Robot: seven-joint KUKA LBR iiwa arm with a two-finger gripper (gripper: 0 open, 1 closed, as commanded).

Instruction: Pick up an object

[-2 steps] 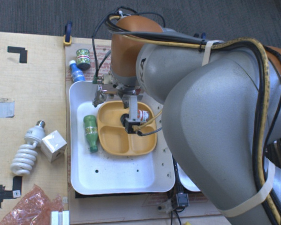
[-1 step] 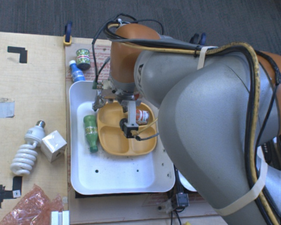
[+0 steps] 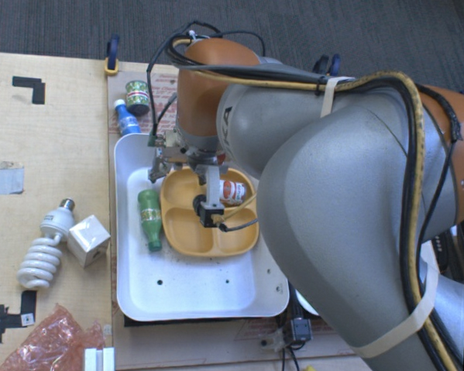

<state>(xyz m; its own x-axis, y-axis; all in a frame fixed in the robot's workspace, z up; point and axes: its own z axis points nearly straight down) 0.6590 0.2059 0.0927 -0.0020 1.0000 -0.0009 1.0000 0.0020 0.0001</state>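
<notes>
Wooden bench, white bin (image 3: 187, 299) at centre frame. Gripper (image 3: 194, 167) low over tan divided plate (image 3: 184, 236); opening impossible to tell, nothing visibly held. Green bottle (image 3: 149, 219) just left of plate, small red-labelled jar (image 3: 233, 192) in upper-right compartment. Could clip a divider and tip the plate, or set the round bottle rolling.

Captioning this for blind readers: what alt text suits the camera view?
A grey robot arm holds its gripper over a yellow divided plate in a white bin; a small can lies in the plate, a green bottle beside it. A spiral light bulb and white cube lie outside, left.
</notes>
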